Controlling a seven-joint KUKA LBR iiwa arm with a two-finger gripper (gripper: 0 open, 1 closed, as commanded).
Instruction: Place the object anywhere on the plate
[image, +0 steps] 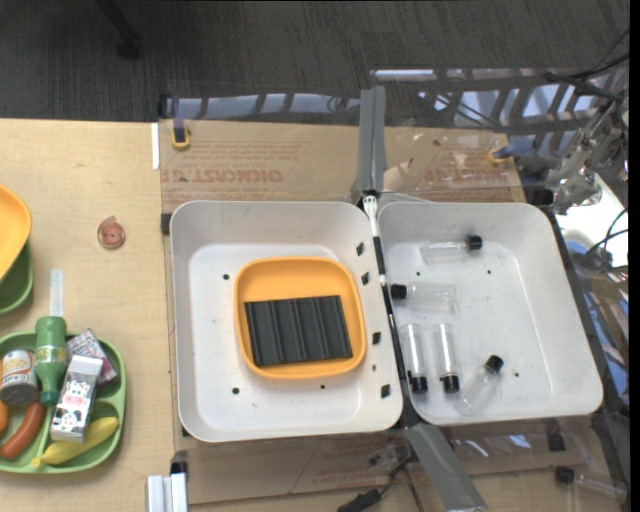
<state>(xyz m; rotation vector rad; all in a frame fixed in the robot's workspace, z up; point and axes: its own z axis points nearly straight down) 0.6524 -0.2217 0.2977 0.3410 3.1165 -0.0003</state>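
Note:
An orange-yellow square plate (300, 273) lies in the middle of the left bin (205, 330). A dark grey ridged rectangular block (303, 331) rests flat on the plate, covering most of its inside. Several clear vials with black caps lie in the right bin (540, 300): one near the back (448, 246), one by the left wall (425, 294), two side by side near the front (428, 352), and one tilted at the front right (480, 382).
A wooden table on the left holds a green tray of toy food (60, 405), a yellow bowl (10, 235) at the edge and a small pink disc (111, 233). Cardboard (260, 165) lies under the bins. Metal framing and cables (585, 150) stand at the back right.

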